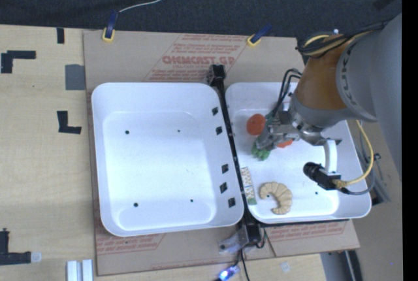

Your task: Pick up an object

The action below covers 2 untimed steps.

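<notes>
In the right bin (326,208) lie a red-orange round object (255,123), a small green object (262,152) and a tan croissant-shaped piece (277,197). My gripper (273,136) hangs low over the bin's left part, right beside the red-orange object and just above the green one. The wrist hides the fingertips, so nothing shows between them.
The left bin (157,162) stands beside the right one, split off by a black-clipped divider (225,142). A small patterned strip (247,183) lies along the right bin's left wall. The arm and its cables cover the right bin's far right side.
</notes>
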Each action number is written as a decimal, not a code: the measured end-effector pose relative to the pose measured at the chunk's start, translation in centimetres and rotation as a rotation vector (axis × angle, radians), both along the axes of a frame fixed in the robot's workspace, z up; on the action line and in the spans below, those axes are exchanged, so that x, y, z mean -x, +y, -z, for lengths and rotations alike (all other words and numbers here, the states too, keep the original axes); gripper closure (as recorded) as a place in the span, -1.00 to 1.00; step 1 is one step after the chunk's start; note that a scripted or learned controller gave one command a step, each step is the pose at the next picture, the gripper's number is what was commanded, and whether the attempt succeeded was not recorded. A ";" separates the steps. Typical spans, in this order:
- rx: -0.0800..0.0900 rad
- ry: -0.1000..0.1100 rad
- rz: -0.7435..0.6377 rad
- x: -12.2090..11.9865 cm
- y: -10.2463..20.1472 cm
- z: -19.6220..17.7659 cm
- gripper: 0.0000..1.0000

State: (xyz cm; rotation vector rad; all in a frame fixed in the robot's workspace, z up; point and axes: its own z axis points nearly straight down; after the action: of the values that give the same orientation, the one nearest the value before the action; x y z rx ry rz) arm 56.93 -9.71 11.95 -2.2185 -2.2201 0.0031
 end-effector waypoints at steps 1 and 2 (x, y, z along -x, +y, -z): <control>-0.001 -0.015 -0.006 0.4 5.2 -12.2 1.00; -0.002 -0.011 -0.009 0.2 11.9 -19.8 1.00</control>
State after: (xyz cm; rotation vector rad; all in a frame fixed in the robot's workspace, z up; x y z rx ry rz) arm 56.70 2.20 31.79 -2.2132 -2.2346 -0.0113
